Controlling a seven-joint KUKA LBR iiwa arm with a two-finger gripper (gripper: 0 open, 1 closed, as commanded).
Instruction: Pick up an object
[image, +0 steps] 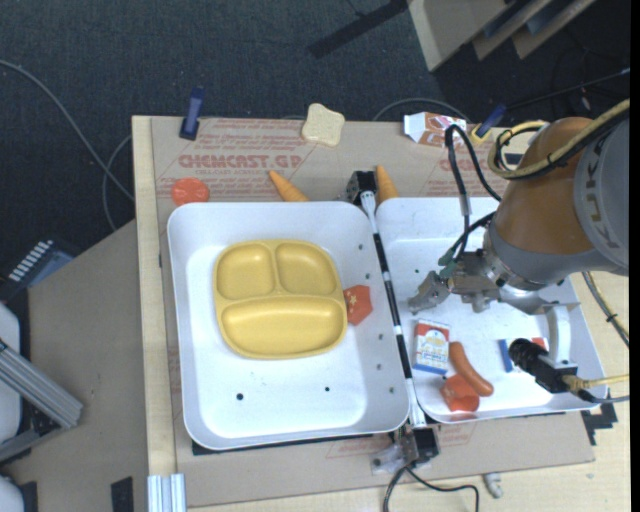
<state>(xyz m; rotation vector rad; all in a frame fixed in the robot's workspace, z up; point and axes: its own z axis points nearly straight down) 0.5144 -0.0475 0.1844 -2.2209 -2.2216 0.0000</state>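
Your gripper (428, 292) hangs over the left half of the right bin (430, 225), close to the rim where the two bins meet, with the grey arm (560, 215) coming in from the right. From this angle you cannot tell whether the gripper is spread or pressed together. Your nearest candidates lie just below it in the view. A small carton (432, 348) rests on the bin floor, apart from the gripper. A sausage (470, 368) lies at a slant just to the carton's right. A red lump (460, 397) sits at the sausage's lower end by the bin's near rim, and a small blue bit (505, 355) lies a little further right. In the left bin (290, 400) you have a yellow divided plate (278, 298) and a small red block (357, 303) just beside its right edge. On the bench (240, 160) behind the bins lie a bread slice (323, 124), a carrot (287, 186) at the left bin's far rim, a second carrot (385, 183) near where the bins meet, and an orange disc (187, 190) by the left bin's far left corner.
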